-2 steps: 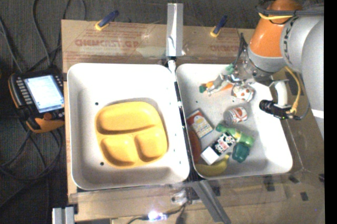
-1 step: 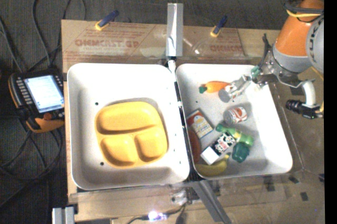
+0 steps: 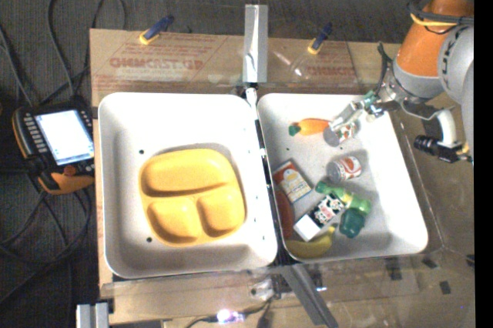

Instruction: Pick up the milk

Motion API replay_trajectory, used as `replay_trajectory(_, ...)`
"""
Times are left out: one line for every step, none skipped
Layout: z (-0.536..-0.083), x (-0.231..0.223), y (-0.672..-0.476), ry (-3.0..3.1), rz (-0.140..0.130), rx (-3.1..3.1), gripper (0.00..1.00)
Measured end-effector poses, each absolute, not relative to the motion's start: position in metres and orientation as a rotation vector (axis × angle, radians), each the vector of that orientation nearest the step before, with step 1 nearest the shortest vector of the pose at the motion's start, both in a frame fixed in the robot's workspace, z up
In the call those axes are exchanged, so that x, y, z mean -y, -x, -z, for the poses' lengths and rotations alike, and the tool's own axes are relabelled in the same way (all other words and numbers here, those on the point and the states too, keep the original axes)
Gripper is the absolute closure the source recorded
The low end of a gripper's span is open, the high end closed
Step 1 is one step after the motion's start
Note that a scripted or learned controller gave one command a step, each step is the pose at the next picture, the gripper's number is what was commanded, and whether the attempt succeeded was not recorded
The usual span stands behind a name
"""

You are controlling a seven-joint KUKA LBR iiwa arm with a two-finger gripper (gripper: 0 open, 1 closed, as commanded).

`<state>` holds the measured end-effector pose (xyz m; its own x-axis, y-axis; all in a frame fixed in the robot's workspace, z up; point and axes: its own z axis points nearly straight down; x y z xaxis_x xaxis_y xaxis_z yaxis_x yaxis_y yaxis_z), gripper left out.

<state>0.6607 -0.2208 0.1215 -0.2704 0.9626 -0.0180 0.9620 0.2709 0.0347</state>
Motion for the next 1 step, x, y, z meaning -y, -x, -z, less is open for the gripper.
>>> replay_trajectory(-0.1146,0.2204,-0.6775,-1.768,-0.012,-2.591,0.0)
